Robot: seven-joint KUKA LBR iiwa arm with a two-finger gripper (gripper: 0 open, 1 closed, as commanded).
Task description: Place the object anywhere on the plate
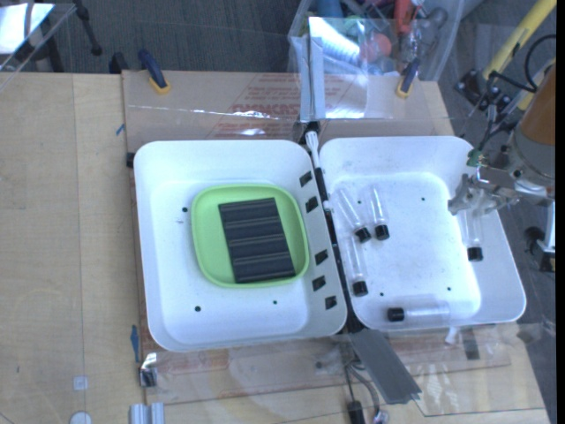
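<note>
Clear tubes [369, 215] could roll from a pinch; the hand [468, 197] hovers, grip state unreadable, far from the green plate [205, 237].

A square green plate [206, 237] carrying a dark ribbed block lies flat in the left bin. Clear black-capped tubes [378, 215] lie scattered right of the plate.

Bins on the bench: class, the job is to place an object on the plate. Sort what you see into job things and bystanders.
Job things:
- green plate, left bin
- clear tubes with black caps, right bin
- gripper, over the right bin's right edge

Lying about:
- dark ridged block on the plate
- box of clutter behind the bins
</note>
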